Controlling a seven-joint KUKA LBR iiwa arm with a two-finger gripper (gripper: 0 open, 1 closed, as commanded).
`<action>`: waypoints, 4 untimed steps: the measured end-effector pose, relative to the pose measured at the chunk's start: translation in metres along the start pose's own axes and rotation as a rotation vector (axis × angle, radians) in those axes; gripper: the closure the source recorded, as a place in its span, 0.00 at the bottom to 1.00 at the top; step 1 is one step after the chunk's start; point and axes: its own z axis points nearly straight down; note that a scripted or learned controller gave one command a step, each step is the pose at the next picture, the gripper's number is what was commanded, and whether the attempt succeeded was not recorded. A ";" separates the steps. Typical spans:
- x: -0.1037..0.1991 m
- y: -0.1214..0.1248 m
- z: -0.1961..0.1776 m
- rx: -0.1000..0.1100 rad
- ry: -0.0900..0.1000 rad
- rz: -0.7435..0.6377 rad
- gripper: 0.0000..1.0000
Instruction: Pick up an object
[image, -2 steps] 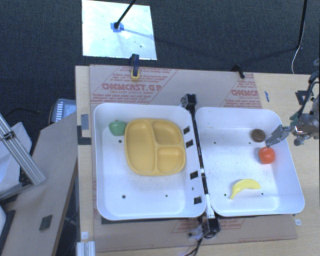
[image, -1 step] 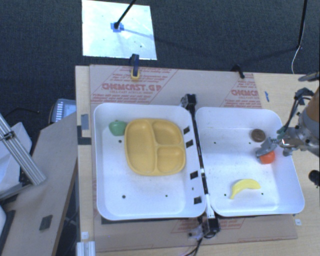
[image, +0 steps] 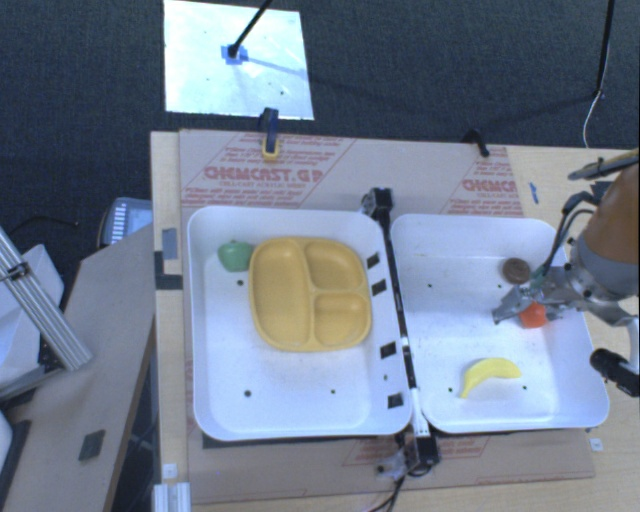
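Observation:
In the right bin lie three small things: a brown round piece near the far right, a small orange-red object below it, and a yellow banana toward the front. My gripper reaches in from the right on the grey arm and sits low, right over the orange-red object, whose upper part it hides. I cannot see whether it touches or holds that object. The brown piece lies just beyond the gripper, and the banana is well clear in front of it.
The left bin holds a yellow divided plate and a small green object at the plate's far left corner. A black divider with clips runs between the bins. Cardboard lies under both.

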 end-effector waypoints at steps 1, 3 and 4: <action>0.001 -0.003 0.063 0.002 0.001 0.001 0.00; 0.006 0.002 -0.013 -0.007 -0.002 -0.002 1.00; -0.002 0.004 -0.074 -0.008 -0.003 -0.002 1.00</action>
